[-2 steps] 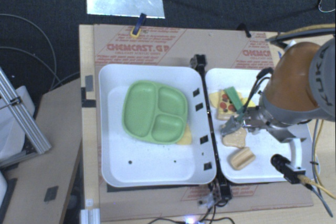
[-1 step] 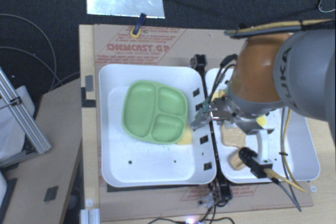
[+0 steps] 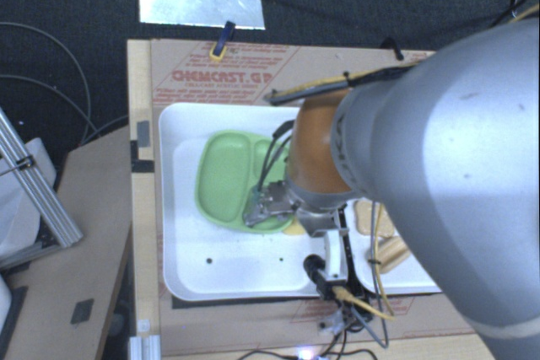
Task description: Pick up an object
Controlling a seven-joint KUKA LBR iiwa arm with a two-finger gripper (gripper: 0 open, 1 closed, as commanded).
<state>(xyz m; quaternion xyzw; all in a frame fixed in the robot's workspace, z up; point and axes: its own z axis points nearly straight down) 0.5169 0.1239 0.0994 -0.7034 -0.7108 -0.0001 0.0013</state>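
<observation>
A light green divided plate lies in the left white bin, towards its back. The grey arm with its orange band reaches over the bin from the right. The gripper hangs at the plate's right front edge, just above or on it. A bit of yellow peeks out under the wrist beside the plate. The arm hides the plate's right side.
In the right bin, wooden pieces show past the arm, which covers most of that bin. Cables and a black fitting hang at the left bin's front wall. The bins rest on a cardboard sheet.
</observation>
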